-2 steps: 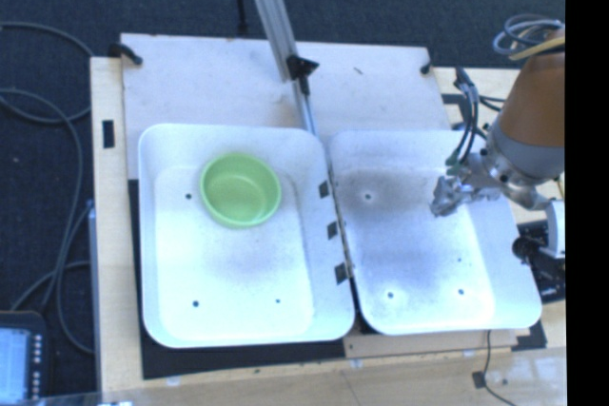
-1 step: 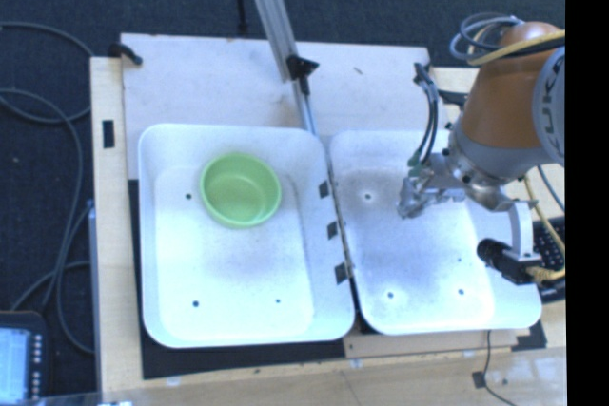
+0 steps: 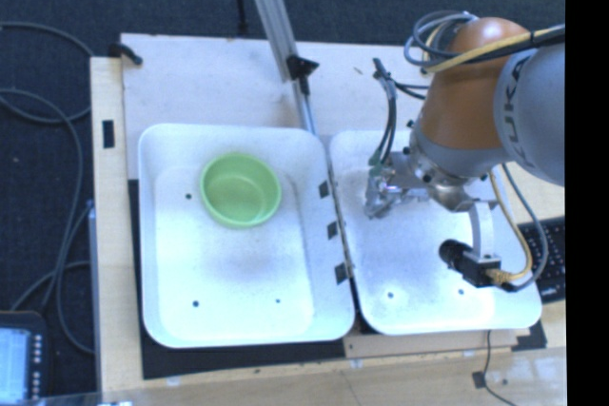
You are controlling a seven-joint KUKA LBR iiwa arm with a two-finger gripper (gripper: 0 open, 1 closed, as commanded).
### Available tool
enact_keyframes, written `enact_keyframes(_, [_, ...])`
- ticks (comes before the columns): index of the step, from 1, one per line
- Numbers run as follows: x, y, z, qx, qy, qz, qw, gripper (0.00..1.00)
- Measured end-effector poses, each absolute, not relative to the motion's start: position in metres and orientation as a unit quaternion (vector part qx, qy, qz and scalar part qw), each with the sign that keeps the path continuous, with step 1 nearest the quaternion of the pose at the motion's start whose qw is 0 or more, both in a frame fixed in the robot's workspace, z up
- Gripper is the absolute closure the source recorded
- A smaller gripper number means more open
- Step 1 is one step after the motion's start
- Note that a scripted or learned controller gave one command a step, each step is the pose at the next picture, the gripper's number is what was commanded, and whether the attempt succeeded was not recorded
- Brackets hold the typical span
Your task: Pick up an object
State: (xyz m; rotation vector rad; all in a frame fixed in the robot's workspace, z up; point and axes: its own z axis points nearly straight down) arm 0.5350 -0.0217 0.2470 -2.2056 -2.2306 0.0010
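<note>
A light green bowl (image 3: 241, 189) sits upright in the left white bin (image 3: 181, 299), toward its far side. My gripper (image 3: 381, 196) hangs over the right white bin (image 3: 419, 309), close to that bin's left wall and well to the right of the bowl. Its metal tip is small and partly hidden under the orange-banded wrist (image 3: 471, 100), and I see nothing between the fingers.
A slanted aluminium post (image 3: 274, 14) rises behind the bins, ending near their shared edge. Black clips (image 3: 335, 230) line the divider between the bins. Cables loop around the wrist, and a keyboard (image 3: 544, 252) lies at the right edge.
</note>
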Motion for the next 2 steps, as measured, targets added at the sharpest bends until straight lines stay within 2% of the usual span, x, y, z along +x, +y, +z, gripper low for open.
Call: enact_keyframes(2, [0.529, 0.084, 0.247, -0.703, -0.711, 0.0011, 0.0, 1.0])
